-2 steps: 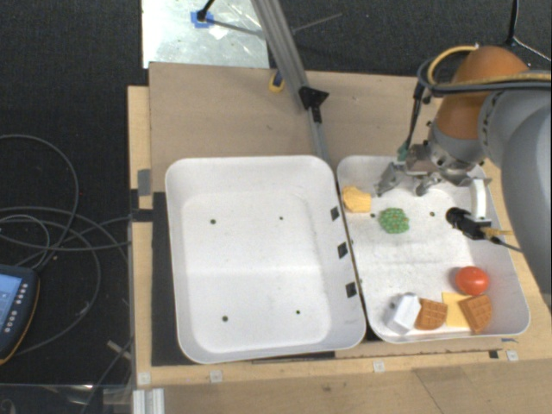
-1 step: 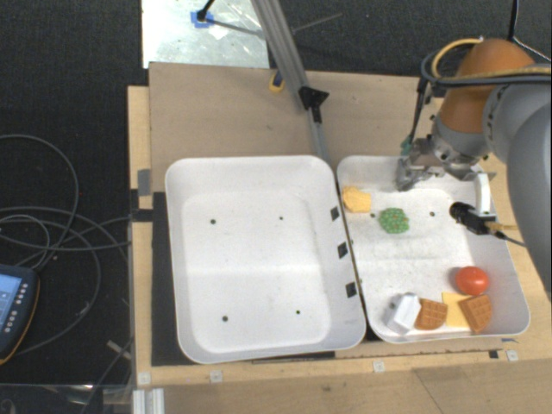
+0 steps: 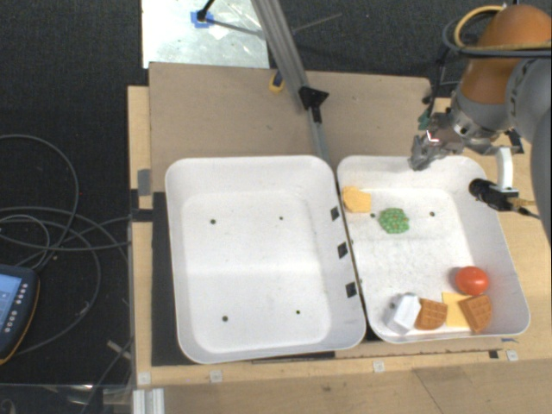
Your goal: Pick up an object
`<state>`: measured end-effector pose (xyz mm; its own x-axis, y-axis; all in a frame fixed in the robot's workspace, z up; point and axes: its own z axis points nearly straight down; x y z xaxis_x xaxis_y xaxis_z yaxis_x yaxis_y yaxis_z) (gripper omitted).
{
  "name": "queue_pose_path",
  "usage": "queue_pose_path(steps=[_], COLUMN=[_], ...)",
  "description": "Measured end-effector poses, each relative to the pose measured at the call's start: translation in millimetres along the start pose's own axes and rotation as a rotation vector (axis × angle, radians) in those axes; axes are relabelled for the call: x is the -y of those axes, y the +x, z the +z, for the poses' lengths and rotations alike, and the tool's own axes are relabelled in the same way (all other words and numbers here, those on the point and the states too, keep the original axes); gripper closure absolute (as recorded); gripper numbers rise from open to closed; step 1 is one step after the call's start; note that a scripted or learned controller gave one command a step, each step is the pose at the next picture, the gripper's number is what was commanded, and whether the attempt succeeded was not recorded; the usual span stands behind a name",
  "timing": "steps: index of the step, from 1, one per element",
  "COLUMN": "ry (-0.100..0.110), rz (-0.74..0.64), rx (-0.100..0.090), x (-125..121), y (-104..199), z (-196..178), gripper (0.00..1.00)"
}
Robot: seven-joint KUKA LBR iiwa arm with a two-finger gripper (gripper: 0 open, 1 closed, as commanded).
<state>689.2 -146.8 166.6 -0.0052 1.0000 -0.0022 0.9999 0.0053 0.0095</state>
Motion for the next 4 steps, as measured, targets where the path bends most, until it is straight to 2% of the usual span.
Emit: queue_pose_path(steps=[2,4], ry=[0.000,0.009], rz=[0.000,-0.004], rx=[0.000,-0.004], x=[0,25], y=[-9,76], z=[-113,-91], gripper=[1.00,1.00])
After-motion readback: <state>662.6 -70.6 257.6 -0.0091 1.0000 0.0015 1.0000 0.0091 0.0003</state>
